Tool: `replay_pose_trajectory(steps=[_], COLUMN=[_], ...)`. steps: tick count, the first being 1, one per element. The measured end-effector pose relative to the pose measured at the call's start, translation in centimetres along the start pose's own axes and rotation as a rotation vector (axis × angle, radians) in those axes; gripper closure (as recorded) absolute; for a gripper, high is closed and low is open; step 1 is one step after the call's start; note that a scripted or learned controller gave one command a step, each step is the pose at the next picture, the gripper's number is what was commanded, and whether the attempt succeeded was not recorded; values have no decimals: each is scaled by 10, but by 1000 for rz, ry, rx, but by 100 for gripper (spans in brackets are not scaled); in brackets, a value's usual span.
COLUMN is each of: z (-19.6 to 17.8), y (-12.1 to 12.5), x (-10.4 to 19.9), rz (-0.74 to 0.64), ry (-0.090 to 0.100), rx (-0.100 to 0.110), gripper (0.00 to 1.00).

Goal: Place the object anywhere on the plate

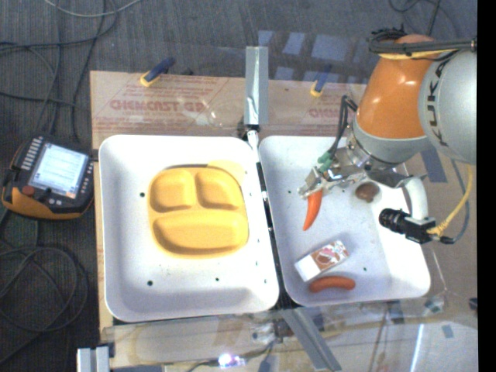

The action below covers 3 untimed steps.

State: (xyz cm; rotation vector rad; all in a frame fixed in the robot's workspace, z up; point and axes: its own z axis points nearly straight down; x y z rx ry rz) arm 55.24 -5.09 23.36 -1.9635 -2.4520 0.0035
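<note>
The yellow sectioned plate (200, 209) lies in the left bin (124, 239). An orange carrot (311, 209) hangs point-down over the right bin (403, 273), near that bin's left side. My gripper (319, 184) is shut on the carrot's thick upper end, which sits between the fingers. The grey and orange arm reaches in from the upper right and hides the back right part of the right bin. The carrot is to the right of the divider between the bins, apart from the plate.
In the right bin lie a small brown round thing (366, 191) by the wrist, a white and red carton (322, 260) and a red sausage (333, 284) near the front. A teach pendant (50, 177) sits left of the bench.
</note>
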Motion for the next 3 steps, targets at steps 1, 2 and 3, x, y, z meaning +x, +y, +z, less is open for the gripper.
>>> replay_pose_trajectory(steps=[1, 2, 3], z=[40, 44, 43], y=[58, 105, 105], x=[42, 88, 87], rz=[-152, -280, -280], ry=[1, -1, -2], rx=[1, 1, 0], gripper=[100, 100, 0])
